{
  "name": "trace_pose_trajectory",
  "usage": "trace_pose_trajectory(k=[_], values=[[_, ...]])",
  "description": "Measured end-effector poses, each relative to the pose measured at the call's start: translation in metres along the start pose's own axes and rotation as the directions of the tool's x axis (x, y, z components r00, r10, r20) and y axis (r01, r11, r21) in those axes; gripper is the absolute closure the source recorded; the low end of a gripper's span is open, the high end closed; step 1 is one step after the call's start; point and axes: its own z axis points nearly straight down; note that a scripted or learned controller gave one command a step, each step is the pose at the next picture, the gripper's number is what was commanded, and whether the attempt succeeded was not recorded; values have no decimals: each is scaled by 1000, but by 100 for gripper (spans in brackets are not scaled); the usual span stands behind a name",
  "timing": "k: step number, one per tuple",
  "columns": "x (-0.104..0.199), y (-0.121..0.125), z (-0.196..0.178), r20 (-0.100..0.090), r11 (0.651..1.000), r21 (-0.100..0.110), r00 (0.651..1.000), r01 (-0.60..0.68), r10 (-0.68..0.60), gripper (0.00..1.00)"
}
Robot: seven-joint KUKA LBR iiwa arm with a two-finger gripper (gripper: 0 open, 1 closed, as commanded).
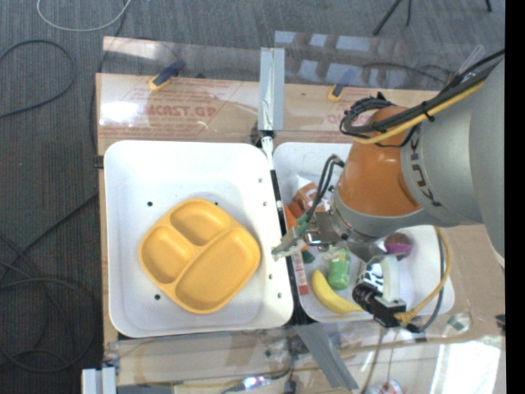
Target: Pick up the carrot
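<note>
Camera view: arm (385,171) reaches from the right over the right bin (439,290), its gripper (308,235) low at that bin's left side, beside the divider; jaw state cannot be told, as the wrist covers it. Carrot (305,194) lies in the right bin's upper left, just above the gripper, partly hidden by the arm, with a banana (330,295) and a purple item (399,244) nearby. Left bin (131,171) holds a yellow tray (200,255).
</note>
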Motion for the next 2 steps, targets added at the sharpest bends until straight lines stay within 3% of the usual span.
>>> trace_pose_trajectory(k=[1,2], values=[[-40,43,-1,1,998,-2,998,-64,64,0],[51,2,0,1,987,0,987,162,-162,0]])
